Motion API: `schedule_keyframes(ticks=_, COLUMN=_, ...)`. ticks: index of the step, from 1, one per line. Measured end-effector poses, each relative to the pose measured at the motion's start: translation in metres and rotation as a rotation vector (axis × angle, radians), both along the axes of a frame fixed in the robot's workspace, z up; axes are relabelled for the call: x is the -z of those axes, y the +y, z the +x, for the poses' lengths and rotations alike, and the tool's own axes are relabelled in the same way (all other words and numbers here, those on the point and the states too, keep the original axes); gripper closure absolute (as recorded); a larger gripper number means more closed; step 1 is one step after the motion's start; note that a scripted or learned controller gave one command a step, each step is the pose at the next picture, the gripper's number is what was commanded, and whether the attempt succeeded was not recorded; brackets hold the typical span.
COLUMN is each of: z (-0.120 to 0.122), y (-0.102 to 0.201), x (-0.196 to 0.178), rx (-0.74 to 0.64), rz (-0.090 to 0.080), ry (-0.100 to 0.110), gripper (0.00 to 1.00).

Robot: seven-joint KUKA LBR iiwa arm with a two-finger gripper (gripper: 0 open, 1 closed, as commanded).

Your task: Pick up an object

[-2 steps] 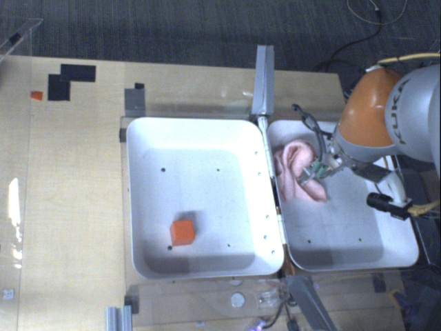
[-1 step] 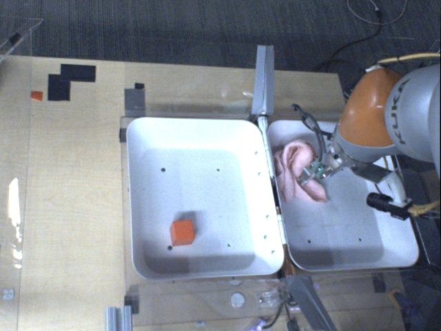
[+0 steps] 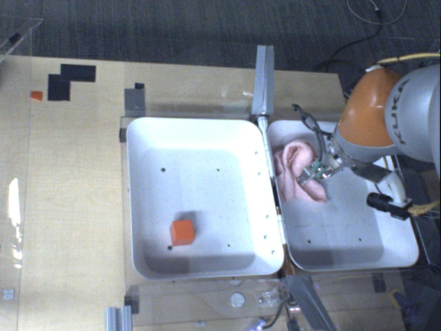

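Gripper (image 3: 315, 171) sits low over the right bin (image 3: 358, 250), at the right edge of a pink crumpled cloth (image 3: 298, 171). Cloth lies in that bin's far left part, against the wall shared with the left bin (image 3: 148, 185); its long axis runs far to near. It spreads left of the gripper, touching or just beside it. Grip state: cannot tell, and no hold is visible. 1 orange block (image 3: 182, 232) rests well apart, near in the left bin. Shared wall crowds any leftward move.

A robotics lab: white bins (image 3: 145, 185) on a wooden bench (image 3: 69, 205), loose cables (image 3: 375, 9).
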State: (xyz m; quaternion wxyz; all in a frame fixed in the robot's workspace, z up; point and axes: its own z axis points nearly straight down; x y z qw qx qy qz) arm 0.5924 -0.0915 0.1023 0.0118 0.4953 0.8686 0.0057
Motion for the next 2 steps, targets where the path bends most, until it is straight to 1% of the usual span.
schedule_keyframes(ticks=2, z=0.0000, y=0.0000, x=0.0000, rx=0.000, rz=0.000, ry=0.000, gripper=0.00)
